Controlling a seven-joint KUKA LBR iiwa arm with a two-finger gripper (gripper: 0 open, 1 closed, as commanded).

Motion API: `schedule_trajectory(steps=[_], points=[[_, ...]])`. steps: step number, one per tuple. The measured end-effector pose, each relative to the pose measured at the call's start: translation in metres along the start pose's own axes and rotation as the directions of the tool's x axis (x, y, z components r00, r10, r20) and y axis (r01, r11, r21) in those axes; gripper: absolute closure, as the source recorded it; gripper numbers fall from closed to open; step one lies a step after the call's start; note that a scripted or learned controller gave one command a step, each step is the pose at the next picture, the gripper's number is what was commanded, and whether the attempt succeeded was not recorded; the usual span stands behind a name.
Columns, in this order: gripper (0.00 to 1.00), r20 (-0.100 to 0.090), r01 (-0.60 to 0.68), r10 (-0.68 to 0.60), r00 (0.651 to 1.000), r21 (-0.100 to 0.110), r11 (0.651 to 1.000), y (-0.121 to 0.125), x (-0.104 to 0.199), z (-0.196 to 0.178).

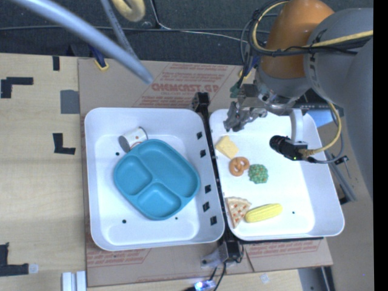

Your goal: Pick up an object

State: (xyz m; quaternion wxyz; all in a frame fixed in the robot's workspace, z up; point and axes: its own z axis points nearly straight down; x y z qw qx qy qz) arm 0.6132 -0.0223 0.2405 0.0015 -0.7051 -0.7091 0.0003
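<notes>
My gripper hangs over the back left part of the right bin, just above and behind a pale yellow cheese wedge. Nothing shows between its fingers. In front of the cheese lie a brown pretzel and a green broccoli floret. Near the bin's front sit a waffle-like wedge and a yellow corn cob.
The left bin holds a blue divided tray and a small tipped can at its back left. A black divider with clips runs between the bins. A black camera-like unit with cables sits by the arm.
</notes>
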Motion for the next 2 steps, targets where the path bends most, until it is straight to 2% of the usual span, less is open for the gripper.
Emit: schedule_trajectory(steps=[2], points=[[1.00, 0.000, 0.001, -0.001, 1.000, 0.001, 1.000, -0.037, 0.097, -0.005]])
